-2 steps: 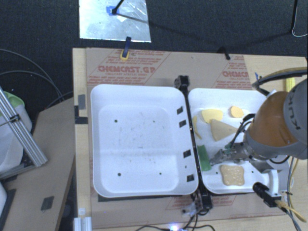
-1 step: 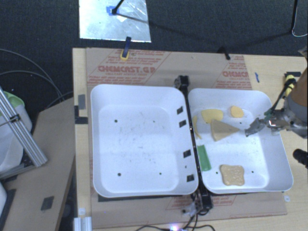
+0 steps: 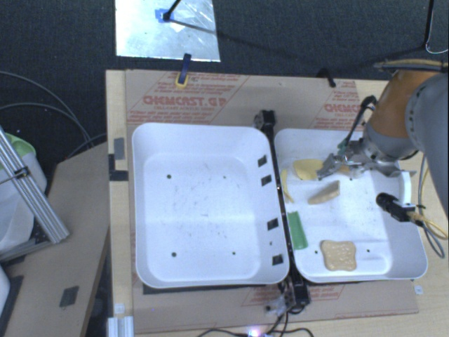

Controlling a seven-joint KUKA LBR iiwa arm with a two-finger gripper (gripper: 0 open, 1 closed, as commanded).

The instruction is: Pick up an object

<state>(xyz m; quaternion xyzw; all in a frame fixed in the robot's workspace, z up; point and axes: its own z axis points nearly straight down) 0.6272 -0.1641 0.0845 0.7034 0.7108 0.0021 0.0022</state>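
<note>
Gripper [image 3: 330, 166] at edge of flat, rounded pale-yellow piece [image 3: 306, 169], right bin [image 3: 386, 230].

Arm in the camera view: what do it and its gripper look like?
The arm is a rounded grey link with an orange band above the wrist. The gripper is small and metallic grey, with a thin dark cable running to it.

A: The left bin [image 3: 151, 209] and the right bin [image 3: 375, 220] look like smooth white plastic with a faint sheen; the left one's floor is speckled.

B: The surface [image 3: 231, 93] beneath reads as matt brown paper, printed red. The tan slab [image 3: 339, 255] looks rough and matt, the green strip [image 3: 297, 231] smooth plastic. Behind, a shiny metal sheet [image 3: 151, 23] lies on coarse dark carpet [image 3: 56, 34].
</note>
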